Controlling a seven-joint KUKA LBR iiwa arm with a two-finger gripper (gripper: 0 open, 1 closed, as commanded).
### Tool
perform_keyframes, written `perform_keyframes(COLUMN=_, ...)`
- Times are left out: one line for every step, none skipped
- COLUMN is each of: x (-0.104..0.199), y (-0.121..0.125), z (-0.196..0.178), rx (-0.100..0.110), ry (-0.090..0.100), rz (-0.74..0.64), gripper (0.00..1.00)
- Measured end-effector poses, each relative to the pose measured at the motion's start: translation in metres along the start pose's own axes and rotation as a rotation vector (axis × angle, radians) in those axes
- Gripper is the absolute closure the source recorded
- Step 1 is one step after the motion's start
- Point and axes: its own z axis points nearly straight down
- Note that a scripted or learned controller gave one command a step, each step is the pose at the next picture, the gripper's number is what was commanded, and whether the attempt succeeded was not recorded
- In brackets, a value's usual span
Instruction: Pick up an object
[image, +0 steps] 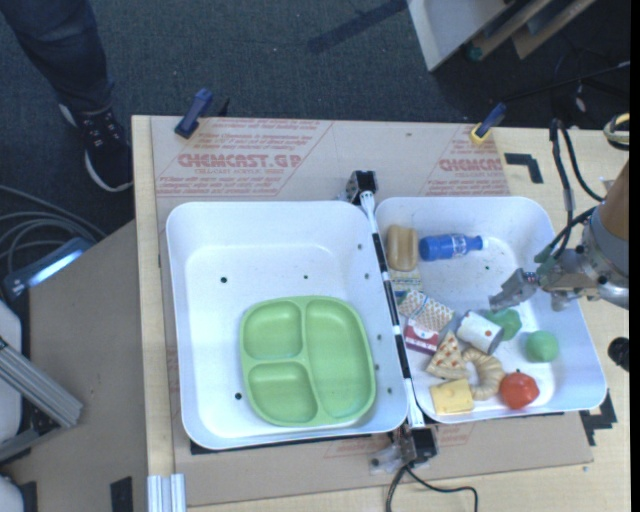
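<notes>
On dark carpet, a wooden bench (300, 150) bears two white bins (190, 235).

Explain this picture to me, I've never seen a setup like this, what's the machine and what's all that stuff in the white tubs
One camera looks down at a slant on a bench carrying two shallow white bins. The left bin holds a light green divided plastic tray. The right bin holds small items: a blue plastic bottle, a red toy tomato, a green ball, a yellow cheese-like block and others. The grey machine reaching in from the right is a robot arm; its two-finger gripper hovers over the right bin. Nothing shows between its fingers.
</notes>
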Motion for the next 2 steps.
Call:
perform_keyframes(x=0.043, y=0.054, z=0.088, rx=-0.008, ry=-0.001, rz=0.001, gripper=0.00)
perform_keyframes(x=0.051, y=0.171, z=0.069, rx=-0.002, ry=0.000, rz=-0.001, gripper=0.00)
